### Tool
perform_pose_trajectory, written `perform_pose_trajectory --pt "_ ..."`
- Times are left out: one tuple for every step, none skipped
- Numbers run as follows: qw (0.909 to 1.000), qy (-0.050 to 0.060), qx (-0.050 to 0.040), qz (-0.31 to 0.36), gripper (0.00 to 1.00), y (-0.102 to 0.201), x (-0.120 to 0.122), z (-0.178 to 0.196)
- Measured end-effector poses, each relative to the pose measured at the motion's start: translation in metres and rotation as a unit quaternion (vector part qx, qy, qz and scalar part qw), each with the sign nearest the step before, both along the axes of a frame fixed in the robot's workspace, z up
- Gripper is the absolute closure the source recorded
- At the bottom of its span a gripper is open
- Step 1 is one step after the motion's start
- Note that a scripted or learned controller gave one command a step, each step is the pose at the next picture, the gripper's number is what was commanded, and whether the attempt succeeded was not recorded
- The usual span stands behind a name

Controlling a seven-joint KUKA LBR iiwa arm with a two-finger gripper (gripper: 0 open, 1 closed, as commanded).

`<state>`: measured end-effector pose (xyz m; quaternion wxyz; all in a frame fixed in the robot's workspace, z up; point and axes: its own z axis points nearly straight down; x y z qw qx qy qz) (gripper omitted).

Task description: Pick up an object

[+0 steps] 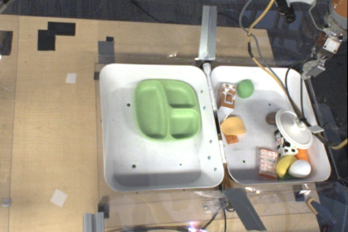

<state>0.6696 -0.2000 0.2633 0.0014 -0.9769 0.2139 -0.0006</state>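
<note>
The arm is raised at the far right corner beyond the right bin, and its pincer cannot be judged.

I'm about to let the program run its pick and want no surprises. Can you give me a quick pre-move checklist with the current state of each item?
1. Objects available in the right white bin: ok, several, including a small green ball and a yellow sponge-like piece.
2. Green ball stands apart from its neighbours: ok.
3. Near-right corner pile, white egg-shaped object against a yellow item: not ok, crowded.
4. Green divided plastic tray sits alone in the left white bin: ok.
5. Gripper above the right bin's far edge: ok.
6. Finger state: cannot tell.
</note>
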Motion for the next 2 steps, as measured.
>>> perform_pose_trajectory --pt "0.9931 -0.002 -0.0011 0.117 1.00 -0.004 0.000 0.027" --pt "0.9934 -0.001 -0.0010 0.115 1.00 -0.007 -0.080 0.024"
